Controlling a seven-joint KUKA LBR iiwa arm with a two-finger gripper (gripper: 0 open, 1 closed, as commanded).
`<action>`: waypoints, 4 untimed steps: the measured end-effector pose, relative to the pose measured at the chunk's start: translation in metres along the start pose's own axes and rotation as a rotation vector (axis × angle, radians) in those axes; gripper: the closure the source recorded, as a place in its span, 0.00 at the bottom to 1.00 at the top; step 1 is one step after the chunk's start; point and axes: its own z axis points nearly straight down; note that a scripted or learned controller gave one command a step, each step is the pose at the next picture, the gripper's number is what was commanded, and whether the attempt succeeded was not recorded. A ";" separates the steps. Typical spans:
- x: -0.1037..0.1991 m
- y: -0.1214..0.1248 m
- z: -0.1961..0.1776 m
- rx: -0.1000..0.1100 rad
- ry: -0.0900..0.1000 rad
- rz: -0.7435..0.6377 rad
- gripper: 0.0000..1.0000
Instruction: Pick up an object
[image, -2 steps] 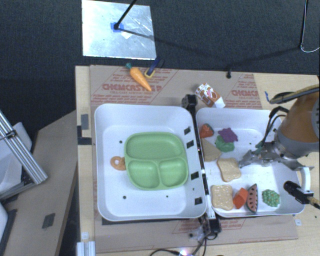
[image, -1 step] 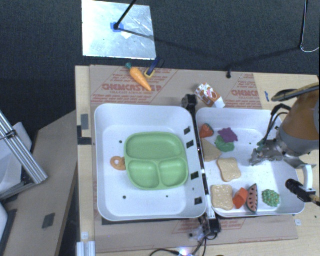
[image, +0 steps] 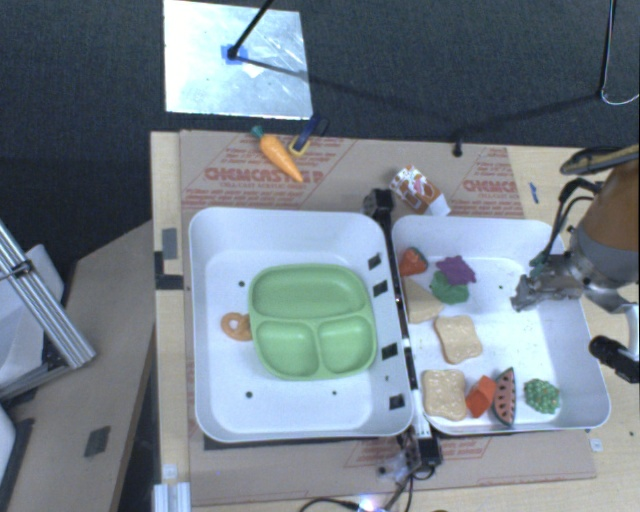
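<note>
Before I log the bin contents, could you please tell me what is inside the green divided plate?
Nothing shows inside the green divided plate; all three compartments look bare. A pretzel piece lies beside its left edge, on the left bin floor. What lies under the plate is covered.

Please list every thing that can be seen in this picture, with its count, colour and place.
bins: 2, white, side by side on the bench
divided plate: 1, green, left bin
pretzel: 1, orange-brown, left bin, left of the plate
bread slices: 2, tan, right bin
strawberry: 1, red, right bin, far left corner
grapes: 1, purple, right bin
watermelon slice: 1, red and green, right bin, near edge
broccoli: 1, green, right bin, near corner
carrot: 1, orange, bench behind the bins
gripper: 1, grey, over the right bin
</note>
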 end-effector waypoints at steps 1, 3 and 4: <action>0.007 -0.003 -0.048 0.001 0.001 0.000 1.00; 0.049 -0.016 -0.068 0.007 0.003 -0.003 1.00; 0.095 -0.026 -0.076 0.006 0.004 -0.004 1.00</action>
